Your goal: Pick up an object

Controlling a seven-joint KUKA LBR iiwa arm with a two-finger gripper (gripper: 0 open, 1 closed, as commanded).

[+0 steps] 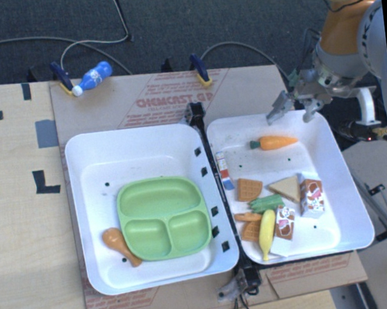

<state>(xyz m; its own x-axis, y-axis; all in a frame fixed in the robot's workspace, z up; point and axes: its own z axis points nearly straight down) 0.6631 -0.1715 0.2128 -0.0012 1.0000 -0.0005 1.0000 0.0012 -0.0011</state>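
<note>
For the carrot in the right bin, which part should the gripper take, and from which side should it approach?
Probably the thick orange middle of the carrot, approached from above. It lies flat and alone near the far wall of the right bin, its long axis running left to right, so fingers closing across its narrow width should find room. The gripper hovers just beyond it.

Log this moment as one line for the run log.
arm: above right bin far edge | gripper: open, holding nothing | nearest: carrot | left bin: green plate, orange spoon | pick: not yet done
</note>
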